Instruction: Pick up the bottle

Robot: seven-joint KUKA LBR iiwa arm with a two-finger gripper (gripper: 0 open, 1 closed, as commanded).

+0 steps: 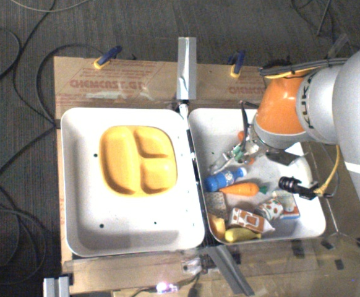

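The bottle (225,179) is small and blue with a white label. It lies on its side in the right bin (201,135), near the bin's left wall. My gripper (242,151) hangs over the middle of this bin, just above and to the right of the bottle. The orange wrist band and the grey arm hide most of the gripper. Nothing shows that the bottle is held; it rests on the bin floor.
Beside the bottle lie an orange carrot (245,189), a small carton (248,219), a yellow banana (239,234) and a red-and-white pack (279,209). The left bin (81,228) holds a yellow divided plate (140,159). A metal bar (186,67) stands behind the two bins.
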